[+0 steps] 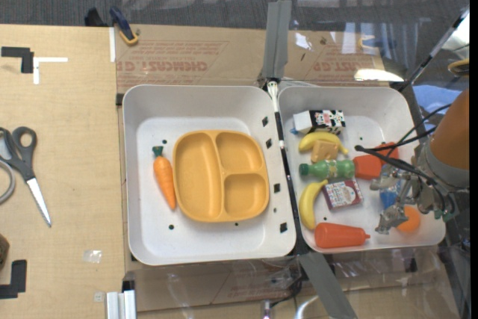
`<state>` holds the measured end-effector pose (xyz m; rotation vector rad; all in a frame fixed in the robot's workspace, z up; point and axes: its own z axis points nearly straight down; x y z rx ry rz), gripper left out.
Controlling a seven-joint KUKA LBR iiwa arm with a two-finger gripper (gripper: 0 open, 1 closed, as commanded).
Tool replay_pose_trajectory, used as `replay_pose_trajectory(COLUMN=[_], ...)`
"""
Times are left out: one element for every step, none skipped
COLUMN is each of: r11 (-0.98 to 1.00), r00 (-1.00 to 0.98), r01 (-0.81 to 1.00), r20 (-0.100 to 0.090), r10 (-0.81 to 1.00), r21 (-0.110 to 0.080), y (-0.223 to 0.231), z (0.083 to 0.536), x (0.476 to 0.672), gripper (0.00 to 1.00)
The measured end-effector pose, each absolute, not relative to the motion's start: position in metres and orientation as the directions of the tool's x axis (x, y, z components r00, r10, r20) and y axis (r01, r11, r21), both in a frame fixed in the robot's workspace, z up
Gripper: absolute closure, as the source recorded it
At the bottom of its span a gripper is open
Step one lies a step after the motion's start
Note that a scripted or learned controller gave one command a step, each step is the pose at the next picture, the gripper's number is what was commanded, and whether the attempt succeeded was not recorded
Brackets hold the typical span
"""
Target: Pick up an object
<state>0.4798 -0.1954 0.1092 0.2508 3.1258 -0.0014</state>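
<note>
The right bin [358, 97] holds several toys: a black-and-white carton [323, 119], two bananas [321, 140] [308, 204], a green bottle [328, 169], a red packet [343, 194] and a long red-orange piece [340, 236]. My gripper [394, 211] hangs low at that bin's right side, over a small blue item [387, 199] and next to an orange ball-like piece [410, 221]. Another red-orange piece [369, 165] lies just up-left of it. Nothing is visibly gripped.
The left bin [142, 183] carries a yellow divided plate [221, 175] with an orange carrot [164, 177] lying to its left. Scissors [28, 168] rest on the wooden bench at the far left. Cables [396, 142] cross the right bin near the arm.
</note>
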Motion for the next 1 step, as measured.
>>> replay_pose_trajectory(r11=[0.978], r00=[-0.978], r01=[0.209], r20=[-0.003], r10=[0.209], r21=[0.000], y=[-0.1794], z=[0.0929], x=[0.4793], gripper=[0.00])
